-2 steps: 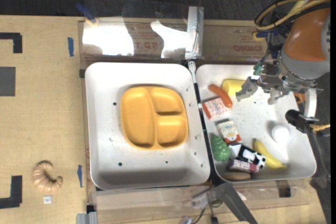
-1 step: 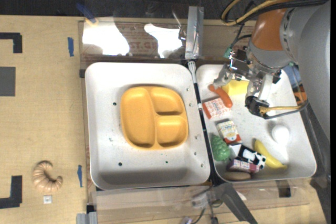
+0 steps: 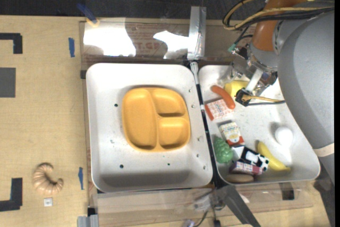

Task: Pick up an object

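Camera view, looking down on the tan counter (image 3: 42, 114) with two shallow bins side by side. The left white bin (image 3: 101, 130) has an orange three-compartment plastic plate (image 3: 156, 117) sitting dead centre. It's wide and flat, so I doubt it's an easy grab.

All the small stuff is in the right white bin (image 3: 304, 167). The grey arm (image 3: 308, 77) comes in from 3 o'clock. Its pincer (image 3: 247, 78) hangs over that bin's 11 o'clock corner, right above a yellow rounded toy (image 3: 232, 86). A red sausage-shaped toy (image 3: 223, 96) lies against the yellow one at its 8 o'clock.

Honestly can't tell how far open the pincer is, since the wrist hides it, and I see nothing gripped in it. My read is that it's parked there because one of those two is the pick target, probably the yellow one. So the pick isn't done yet.

Further down, a red-and-white flat packet (image 3: 217, 109) sits at 9 o'clock by the wall, with a small printed box (image 3: 230, 133) below it. At 6 o'clock a green knobbly toy (image 3: 223, 150), a black-and-white patterned toy (image 3: 251, 157) and a yellow banana (image 3: 272, 158) crowd together. A grab there would likely bump the neighbours. A white ball (image 3: 283, 134) sits alone around 4 o'clock.

There's also a beige curled pastry-like toy (image 3: 48, 178) on the counter, at 8 o'clock from the left bin.
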Controlling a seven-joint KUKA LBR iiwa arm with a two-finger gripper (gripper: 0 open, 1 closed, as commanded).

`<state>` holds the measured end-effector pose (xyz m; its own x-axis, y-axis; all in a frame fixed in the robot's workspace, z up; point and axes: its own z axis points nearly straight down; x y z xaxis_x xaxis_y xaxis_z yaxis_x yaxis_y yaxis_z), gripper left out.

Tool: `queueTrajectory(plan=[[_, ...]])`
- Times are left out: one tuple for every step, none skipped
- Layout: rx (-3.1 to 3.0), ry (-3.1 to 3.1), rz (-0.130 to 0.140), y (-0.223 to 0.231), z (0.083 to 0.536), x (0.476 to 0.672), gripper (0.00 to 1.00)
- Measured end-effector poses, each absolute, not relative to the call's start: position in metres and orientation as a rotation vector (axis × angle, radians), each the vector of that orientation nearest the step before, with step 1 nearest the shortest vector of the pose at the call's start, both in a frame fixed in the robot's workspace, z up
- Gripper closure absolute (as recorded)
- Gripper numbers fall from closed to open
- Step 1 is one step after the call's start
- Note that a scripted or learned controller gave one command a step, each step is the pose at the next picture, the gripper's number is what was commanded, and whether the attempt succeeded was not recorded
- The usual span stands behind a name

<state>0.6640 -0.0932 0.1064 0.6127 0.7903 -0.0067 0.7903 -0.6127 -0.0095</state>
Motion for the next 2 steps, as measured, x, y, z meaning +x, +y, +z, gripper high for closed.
queueTrajectory(plan=[[-3.024,-0.768,0.035,-0.1315,0.0865,0.6583,0.00],[-3.032,-0.774,0.013,-0.1295,0.0954,0.6624,1.00]])
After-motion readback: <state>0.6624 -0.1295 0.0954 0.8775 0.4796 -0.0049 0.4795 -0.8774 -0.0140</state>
